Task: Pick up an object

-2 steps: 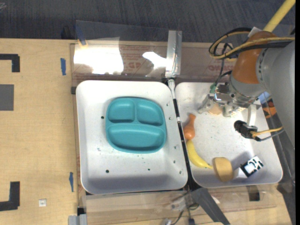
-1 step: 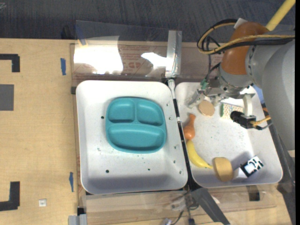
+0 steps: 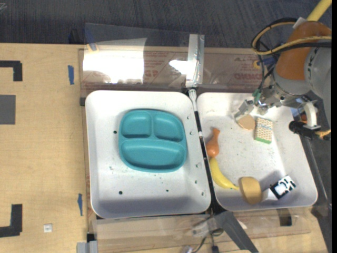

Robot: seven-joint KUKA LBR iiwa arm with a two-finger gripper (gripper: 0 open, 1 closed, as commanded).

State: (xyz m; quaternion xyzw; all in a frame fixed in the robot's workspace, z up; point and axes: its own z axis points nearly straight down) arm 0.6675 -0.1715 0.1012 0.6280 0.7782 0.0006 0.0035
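Hovering at the back of the right white bin, my metal two-finger gripper sits low over the bin floor with its tips right at a small tan round biscuit-like piece. That piece lies just toward the near side of my fingertips, touching or almost touching them; too small to call which. Whether my grip is parted or closed I cannot tell, and I see nothing clearly between the tips, so I won't claim a hold.

Nearest candidate, then, is the tan piece: flattish, roughly round, no real long axis, pale brown, looks light and rigid. Just beside it on its right is a small pale rectangular packet with green speckles, long axis running front to back, slightly tilted, lying flat.

Further toward the front: an orange carrot-shaped toy against the bin's left wall, a yellow plastic banana curving below it, a tan rounded wooden block touching the banana's end, and a black-and-white cube at the front right corner. All well apart from my tips.

The left white bin has a teal divided plastic plate, far from me.

My guess: a short drop and close on the tan piece is the move; its low profile could let it slip out.
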